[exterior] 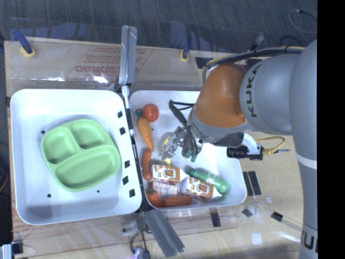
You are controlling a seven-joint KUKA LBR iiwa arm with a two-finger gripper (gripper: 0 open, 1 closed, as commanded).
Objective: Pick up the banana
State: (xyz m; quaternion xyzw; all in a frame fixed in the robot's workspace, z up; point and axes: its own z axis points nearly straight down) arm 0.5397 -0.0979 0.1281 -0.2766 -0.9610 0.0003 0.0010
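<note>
KUKA lettering on grey arm [280,96] casing.

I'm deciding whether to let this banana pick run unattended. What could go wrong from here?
1. I can't make out a banana; the gripper sits low in the right bin over what may be hidden under it, so it might close on nothing.
2. The carrot, tomato, green bottle and cartons crowd that bin, so the gripper could bump or grab one.

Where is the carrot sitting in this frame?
The carrot lies in the right bin, close to its left wall, just below the tomato and left of the end effector.
</note>
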